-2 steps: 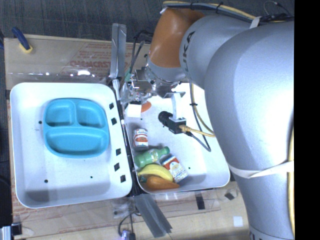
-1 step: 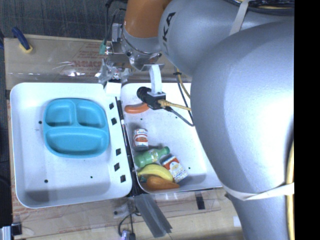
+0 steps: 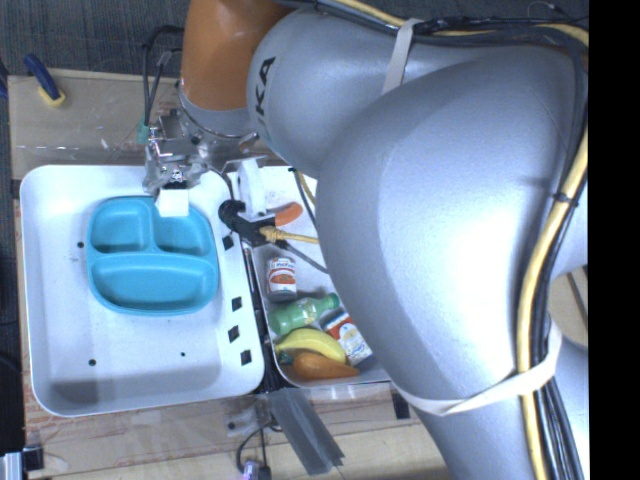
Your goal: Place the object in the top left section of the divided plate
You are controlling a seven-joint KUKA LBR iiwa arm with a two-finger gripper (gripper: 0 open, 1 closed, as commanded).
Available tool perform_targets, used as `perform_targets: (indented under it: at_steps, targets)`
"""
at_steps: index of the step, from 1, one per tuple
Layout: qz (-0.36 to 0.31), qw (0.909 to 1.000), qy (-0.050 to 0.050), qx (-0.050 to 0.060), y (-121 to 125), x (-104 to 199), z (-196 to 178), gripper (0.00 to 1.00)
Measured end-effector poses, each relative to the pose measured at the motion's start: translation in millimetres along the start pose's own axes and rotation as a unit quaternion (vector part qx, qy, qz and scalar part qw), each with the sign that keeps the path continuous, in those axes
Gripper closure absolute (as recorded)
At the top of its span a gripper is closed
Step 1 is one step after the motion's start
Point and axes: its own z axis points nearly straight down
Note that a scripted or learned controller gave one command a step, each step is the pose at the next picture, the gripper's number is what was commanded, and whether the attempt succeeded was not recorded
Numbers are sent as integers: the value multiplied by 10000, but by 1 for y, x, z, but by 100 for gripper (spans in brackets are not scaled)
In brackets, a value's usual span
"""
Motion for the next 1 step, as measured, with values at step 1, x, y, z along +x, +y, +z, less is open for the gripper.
perform_targets:
  at_steps: [1]
  targets:
    - [73, 10000, -6, -8, 17, 62, 49, 100]
